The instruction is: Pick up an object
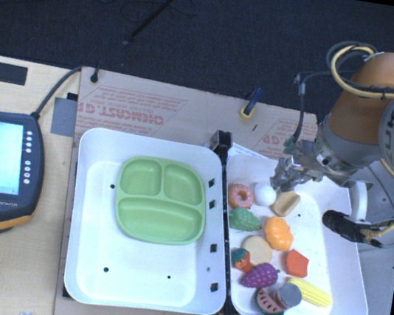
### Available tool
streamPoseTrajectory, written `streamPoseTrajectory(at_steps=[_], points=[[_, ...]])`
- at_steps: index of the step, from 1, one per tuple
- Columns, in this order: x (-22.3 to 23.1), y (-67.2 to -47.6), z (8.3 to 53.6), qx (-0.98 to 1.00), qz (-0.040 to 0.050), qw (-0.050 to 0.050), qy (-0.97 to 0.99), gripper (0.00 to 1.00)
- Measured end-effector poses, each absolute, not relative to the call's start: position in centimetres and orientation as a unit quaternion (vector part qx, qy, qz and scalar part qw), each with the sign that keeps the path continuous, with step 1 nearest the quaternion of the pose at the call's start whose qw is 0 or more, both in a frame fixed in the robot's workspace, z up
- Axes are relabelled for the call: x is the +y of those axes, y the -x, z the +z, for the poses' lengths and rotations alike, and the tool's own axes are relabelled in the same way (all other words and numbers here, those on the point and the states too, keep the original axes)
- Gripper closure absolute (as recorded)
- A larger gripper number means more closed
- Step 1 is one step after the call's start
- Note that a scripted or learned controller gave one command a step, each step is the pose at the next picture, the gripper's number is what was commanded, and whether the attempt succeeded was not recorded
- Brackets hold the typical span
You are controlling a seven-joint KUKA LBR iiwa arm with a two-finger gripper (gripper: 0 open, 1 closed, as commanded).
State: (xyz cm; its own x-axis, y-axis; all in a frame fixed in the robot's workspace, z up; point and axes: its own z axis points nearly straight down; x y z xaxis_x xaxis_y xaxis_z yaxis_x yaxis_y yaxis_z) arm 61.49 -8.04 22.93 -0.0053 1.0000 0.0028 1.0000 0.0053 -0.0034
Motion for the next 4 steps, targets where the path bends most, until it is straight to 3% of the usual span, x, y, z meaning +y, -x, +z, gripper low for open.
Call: streamPoseTrajectory(at_steps=[2,4], points=[[2.2,-61.3,22.1,-0.709,0.0013,0.002,0.705,1.0],[5.2,-61.1,23.4,-0.708,0.0007,0.001,0.706,1.0]])
